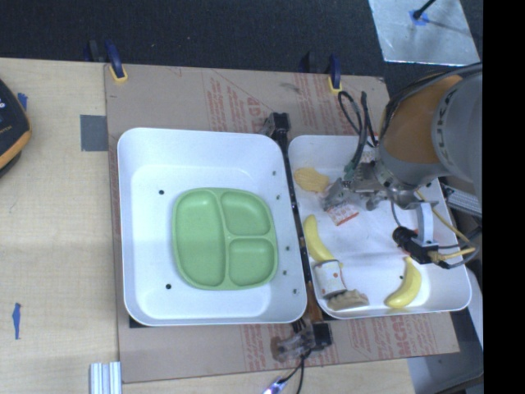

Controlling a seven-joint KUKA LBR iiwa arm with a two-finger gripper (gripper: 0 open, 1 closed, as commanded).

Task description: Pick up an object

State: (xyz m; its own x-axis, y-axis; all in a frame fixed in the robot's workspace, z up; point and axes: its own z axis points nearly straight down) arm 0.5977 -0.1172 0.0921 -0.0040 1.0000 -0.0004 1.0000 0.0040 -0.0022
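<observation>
On the right side of the frame, the grey arm [447, 138] with its orange band reached down into the right bin [373, 298], and its end effector [349, 189] sat low over the bin's upper middle. Whether it was spread or pressed together could not be told from this slanted view, since the metal parts there blurred into one another. Just beneath it lay a small white packet with red print [344, 214], so close that contact could not be judged. Up and to the left of that, a pale yellow chip-like piece [311, 179] rested near the bin's upper left corner.

Along the same bin's left wall lay a yellow banana [316, 240], curved lengthwise, and below it a white cup-like item [331, 279] stood just above a brownish lump [348, 300] at the lower edge. Toward the lower right corner a second banana [405, 286] lay, well apart from the first. A black cable fitting [413, 245] hung off the arm just above that fruit.

Filling the middle of the frame, the left bin [143, 158] carried a green divided plate [223, 238] with three compartments. Both bins sat on a brown cardboard sheet [205, 93] clamped to the wooden surface [49, 236].
</observation>
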